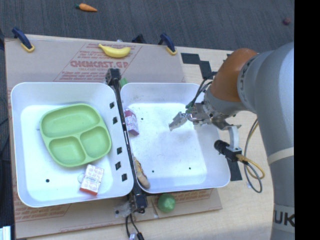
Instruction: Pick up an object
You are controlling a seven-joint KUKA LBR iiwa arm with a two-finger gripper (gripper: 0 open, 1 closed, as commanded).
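Observation:
My gripper (177, 120) hangs over the right bin (210, 171), a little right of its middle, tilted toward the lower left. Nothing shows in it. A small red and white packet (131, 121) lies against the right bin's left wall, well left of the gripper. A tan lumpy piece (141, 174) rests in that bin's near left corner. In the left bin (20, 149) a green divided plate (75, 134) lies flat, with a red and white box (92, 179) in front of it.
A yellow banana (115, 49) lies on the cardboard behind the bins. A green ball (166, 202) sits on the bench just in front of the right bin. Blue clamps (168, 42) hold the board's far edge. A carrot (87, 7) lies on the floor.

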